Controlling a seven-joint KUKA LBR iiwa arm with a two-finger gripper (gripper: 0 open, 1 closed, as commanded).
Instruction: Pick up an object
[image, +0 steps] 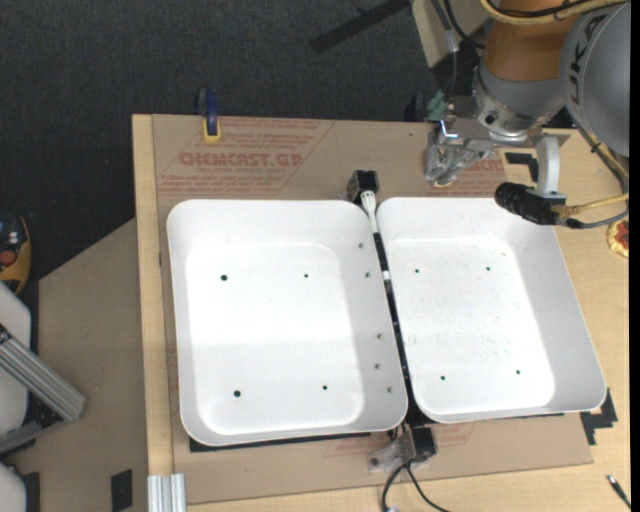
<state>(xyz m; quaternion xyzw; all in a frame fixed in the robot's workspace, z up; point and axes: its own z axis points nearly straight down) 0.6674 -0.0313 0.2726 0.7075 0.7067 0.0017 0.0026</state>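
Observation:
My gripper (443, 172) hangs from the grey arm with its orange band at the upper right. It sits just past the far left corner of the right bin (560, 300), over the brown board and above bin level. I see nothing in its grasp. The left bin (185, 300) lies beside the right one, well to the gripper's left and nearer the camera. Both bins show white floors with small dark dots.
A black strip and clamp (363, 186) run along the seam between the bins. A blue clamp (209, 110) holds the brown board (290, 150) at the back left. A black fitting with a cable (528, 203) juts over the right bin's far rim.

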